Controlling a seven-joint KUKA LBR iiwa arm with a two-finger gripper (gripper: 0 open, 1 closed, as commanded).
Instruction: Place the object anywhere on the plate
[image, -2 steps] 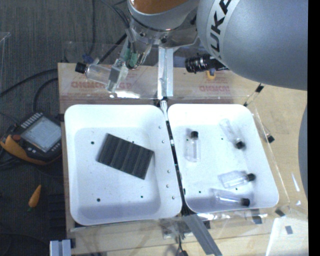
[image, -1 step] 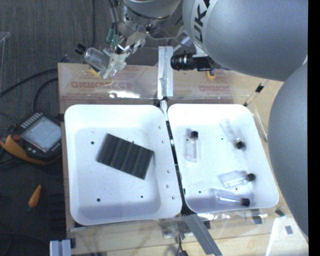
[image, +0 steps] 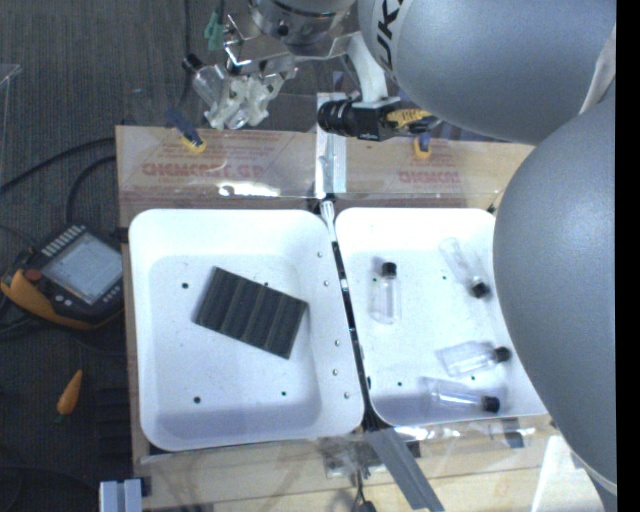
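- Plainly, the tool (image: 238, 88) is seen high at the far edge of the scene, beyond the far rim of the left bin (image: 150, 300); how far it is open cannot be told, and nothing can be made out in its hold.
- The plate (image: 250, 312), a dark ridged slab, is found lying flat in the left bin, its long axis set at a slant from far-left to near-right.
- The objects on offer are taken to be the clear vials with black caps, all lying on their sides in the right bin (image: 420, 225): one vial (image: 384, 291) just beside the divide between the bins, a second vial (image: 463, 268) farther right, and a third vial (image: 470, 357) and fourth vial (image: 455, 397) near the front.
- The relation that matters is judged thus: the vials lie to the near-right of the tool, across the divide, while the plate lies almost straight toward the near side beneath it.
- The first vial, its long axis running far-to-near, is reckoned the closest to both tool and plate.
- No vial is yet set on the plate, so the pick is judged still to be made.
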